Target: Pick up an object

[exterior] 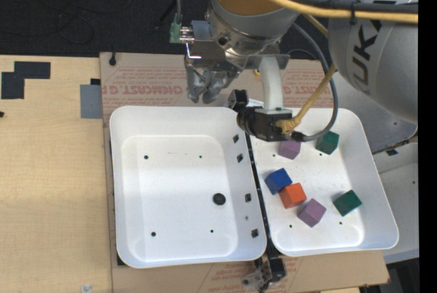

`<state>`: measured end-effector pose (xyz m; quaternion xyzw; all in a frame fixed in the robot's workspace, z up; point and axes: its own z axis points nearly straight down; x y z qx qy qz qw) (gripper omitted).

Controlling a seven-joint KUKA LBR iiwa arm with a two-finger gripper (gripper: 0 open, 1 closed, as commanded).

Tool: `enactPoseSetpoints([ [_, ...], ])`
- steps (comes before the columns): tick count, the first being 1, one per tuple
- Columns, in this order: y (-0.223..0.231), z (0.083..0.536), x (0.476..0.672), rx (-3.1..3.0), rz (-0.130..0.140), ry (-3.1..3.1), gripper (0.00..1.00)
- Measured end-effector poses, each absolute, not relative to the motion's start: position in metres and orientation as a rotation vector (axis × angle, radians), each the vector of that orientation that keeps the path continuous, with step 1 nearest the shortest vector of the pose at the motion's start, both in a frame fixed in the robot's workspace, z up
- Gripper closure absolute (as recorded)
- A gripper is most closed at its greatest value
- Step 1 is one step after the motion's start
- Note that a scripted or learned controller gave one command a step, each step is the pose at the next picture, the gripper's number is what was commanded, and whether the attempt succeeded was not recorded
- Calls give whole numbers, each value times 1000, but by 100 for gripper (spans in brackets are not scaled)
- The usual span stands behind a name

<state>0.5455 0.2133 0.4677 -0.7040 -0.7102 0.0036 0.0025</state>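
Arm poised over the far rim of the bins, nothing picked up yet.

The end effector point(205, 88) hangs above the far edge of the left bin point(130, 148), and from here I see nothing between its fingers; how far apart they stand I cannot tell. The candidates all lie in the right bin point(372, 162): two purple cubes point(289, 147) point(311, 211), two green cubes point(328, 142) point(347, 202), a blue cube point(278, 180) touching an orange cube point(293, 194). The left bin has a small black object point(218, 199). The green cubes stand apart, so I judge them easier to grasp than the touching pair.
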Motion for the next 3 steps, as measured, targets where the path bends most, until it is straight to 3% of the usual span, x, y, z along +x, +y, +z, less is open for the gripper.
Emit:
enactPoseSetpoints([
  [1, 175, 343, 560, -2221, 19, -2215, 100],
  [2, 185, 273, 584, -2219, 15, -2218, 100],
  [3, 236, 381, 583, -2217, -10, -2229, 100],
])
